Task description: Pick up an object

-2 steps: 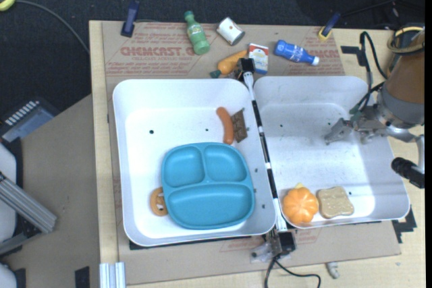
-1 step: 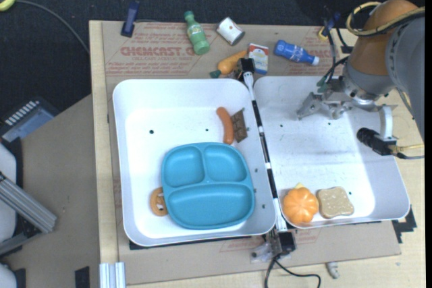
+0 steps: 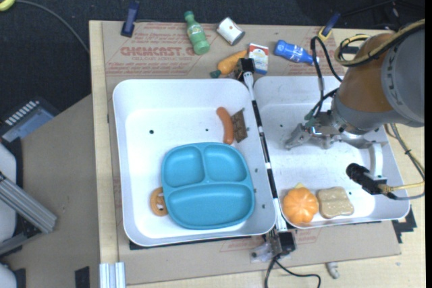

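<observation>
Claw (image 3: 297,138) sits low in the right bin (image 3: 283,101), fingers spread, gripping nothing. Toy pumpkin (image 3: 300,205) and bread slice (image 3: 335,202) lie at that bin's near edge, touching.

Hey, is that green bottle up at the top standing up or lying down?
Lying down. The green bottle rests on its side on the cardboard behind the left bin, its cap pointing toward the far edge.

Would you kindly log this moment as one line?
arm: over right bin | pincer: low, nothing seen held | nearest: orange pumpkin, bread slice
</observation>
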`<action>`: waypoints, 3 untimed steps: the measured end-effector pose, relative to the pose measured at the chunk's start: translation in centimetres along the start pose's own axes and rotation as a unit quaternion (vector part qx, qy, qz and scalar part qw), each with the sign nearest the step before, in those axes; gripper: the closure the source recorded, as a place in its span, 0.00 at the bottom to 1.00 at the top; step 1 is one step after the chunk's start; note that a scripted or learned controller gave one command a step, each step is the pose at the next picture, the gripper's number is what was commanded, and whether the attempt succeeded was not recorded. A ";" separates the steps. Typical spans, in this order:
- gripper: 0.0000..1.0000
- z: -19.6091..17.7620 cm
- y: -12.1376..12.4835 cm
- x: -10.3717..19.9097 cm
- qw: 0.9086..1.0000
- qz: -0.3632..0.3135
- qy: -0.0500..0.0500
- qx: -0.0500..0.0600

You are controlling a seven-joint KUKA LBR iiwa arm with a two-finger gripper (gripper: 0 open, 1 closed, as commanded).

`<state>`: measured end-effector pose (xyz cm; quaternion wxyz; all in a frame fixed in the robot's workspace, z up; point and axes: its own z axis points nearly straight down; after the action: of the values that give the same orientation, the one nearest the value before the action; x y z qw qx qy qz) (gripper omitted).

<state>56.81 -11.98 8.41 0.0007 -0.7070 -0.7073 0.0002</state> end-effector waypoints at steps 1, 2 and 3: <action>0.00 -7.0 -9.0 -8.9 1.000 0.002 -0.001 0.000; 1.00 -7.9 -8.9 -8.8 1.000 0.001 -0.001 -0.001; 1.00 -0.2 -8.9 -8.7 1.000 0.001 0.000 0.000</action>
<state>47.88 -20.63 8.64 0.0005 -0.7075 -0.7067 0.0001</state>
